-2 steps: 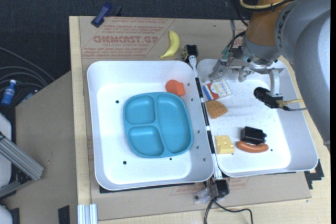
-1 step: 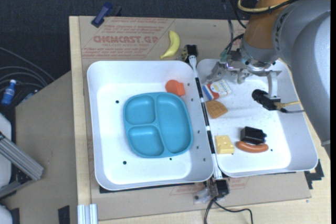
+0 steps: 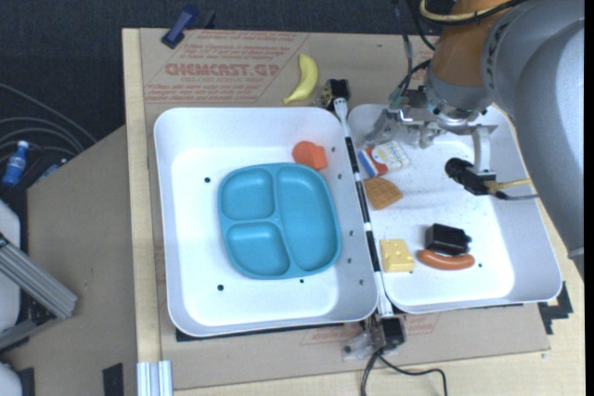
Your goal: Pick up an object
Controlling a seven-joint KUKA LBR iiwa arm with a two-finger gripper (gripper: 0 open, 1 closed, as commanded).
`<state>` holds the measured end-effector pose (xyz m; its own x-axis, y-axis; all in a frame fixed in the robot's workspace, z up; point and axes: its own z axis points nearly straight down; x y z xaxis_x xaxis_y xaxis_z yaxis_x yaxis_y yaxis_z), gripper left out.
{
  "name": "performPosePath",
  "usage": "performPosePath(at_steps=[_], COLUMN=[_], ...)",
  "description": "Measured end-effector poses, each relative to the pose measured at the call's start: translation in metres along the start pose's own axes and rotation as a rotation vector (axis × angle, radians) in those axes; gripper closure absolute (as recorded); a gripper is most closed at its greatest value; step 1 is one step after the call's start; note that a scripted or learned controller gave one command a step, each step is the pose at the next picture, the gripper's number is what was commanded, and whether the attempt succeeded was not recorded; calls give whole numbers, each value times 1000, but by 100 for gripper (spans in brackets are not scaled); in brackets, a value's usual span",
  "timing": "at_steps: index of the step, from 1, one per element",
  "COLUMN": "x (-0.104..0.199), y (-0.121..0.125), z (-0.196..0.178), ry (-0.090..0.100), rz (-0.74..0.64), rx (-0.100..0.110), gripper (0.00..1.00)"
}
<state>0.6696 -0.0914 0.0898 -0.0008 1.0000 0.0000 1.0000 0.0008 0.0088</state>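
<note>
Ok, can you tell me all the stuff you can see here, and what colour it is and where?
divided plate: one, blue, middle of the left bin
orange piece: one, orange, left bin, just above the plate
banana: one, yellow, on the board behind the left bin
cracker: one, tan, right bin, near the divider
cheese wedge: one, yellow, right bin, front left
sausage: one, orange-red, right bin, front
black block: one, black, just behind the sausage
packet: one, white with red and blue, right bin, back left
arm: one, grey with orange band, over the right bin
pincer: one, metal, near the packet
</note>
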Motion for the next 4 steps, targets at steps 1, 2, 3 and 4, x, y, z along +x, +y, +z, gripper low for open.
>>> performPosePath(at_steps=[1,2,3,4], x=[1,1,-5,0], y=[0,0,-3,-3], z=[-9,-9,5,5], ry=[-1,-1,0,0], rz=[-1,-1,1,0], rx=[1,2,11,10], gripper=[100,0,0,0])
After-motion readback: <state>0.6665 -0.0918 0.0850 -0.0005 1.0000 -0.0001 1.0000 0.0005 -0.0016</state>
